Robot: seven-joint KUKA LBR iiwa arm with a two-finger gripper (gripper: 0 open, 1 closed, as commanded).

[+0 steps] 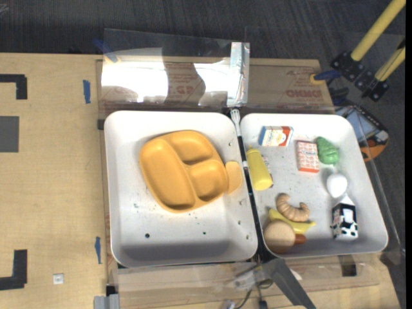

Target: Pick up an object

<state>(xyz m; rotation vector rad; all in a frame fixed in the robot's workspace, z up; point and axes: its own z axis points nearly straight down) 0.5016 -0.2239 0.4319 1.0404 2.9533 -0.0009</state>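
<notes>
yellow bottle, upright in frame, lengthwise

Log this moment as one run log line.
left bin: yellow tray | right bin: toy foods, untouched | pick: not started

Left bin: you see a yellow divided plate.
Right bin: you see a croissant, a cow-print carton, and a yellow bottle.

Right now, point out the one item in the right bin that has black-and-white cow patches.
The small milk carton at the right bin's near-right corner, just below the white egg; nothing else there is black and white.
</notes>
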